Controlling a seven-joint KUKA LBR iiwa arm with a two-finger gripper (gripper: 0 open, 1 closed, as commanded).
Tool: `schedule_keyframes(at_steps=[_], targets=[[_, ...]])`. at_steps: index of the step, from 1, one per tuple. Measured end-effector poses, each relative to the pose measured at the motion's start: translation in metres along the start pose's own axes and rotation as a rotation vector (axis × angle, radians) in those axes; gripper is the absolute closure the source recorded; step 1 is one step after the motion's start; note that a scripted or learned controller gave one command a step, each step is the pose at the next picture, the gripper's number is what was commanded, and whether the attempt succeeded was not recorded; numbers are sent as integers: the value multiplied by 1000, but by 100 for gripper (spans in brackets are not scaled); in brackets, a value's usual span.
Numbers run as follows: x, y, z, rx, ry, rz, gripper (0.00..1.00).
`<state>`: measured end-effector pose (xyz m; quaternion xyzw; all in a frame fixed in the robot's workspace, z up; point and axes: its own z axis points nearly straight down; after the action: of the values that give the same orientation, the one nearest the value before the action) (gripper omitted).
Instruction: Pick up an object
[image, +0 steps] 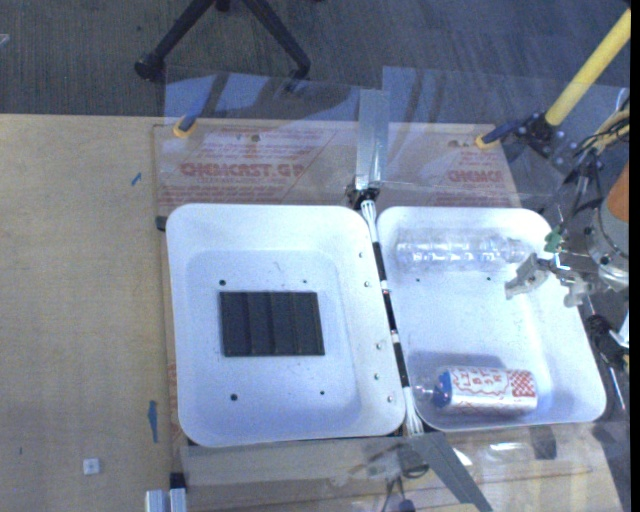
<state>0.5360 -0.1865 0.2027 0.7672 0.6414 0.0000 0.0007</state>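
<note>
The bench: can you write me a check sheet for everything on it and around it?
Surface: wooden bench with two white bins side by side, left bin and right bin.
Job's things: clear bottle lying at the far end of the right bin; red-and-white tube lying at its near end; dark ribbed pad flat in the middle of the left bin.
Clutter: blue tape bits on the bench.
Gripper: gripper over the right bin's right side, near the bottle's end, holding nothing.
Cables: dark cables at the far right.
Surroundings: black stand legs on grey floor, yellow pole.
</note>
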Motion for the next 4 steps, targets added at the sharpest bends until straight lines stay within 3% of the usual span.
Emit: schedule_keyframes(at_steps=[1,2,3,4], targets=[[43,-49,115,-6,2,42,0],[7,-50,115,-8,0,32,0],[-5,9,115,-5,1,164,0],[-5,10,104,-9,0,162,100]])
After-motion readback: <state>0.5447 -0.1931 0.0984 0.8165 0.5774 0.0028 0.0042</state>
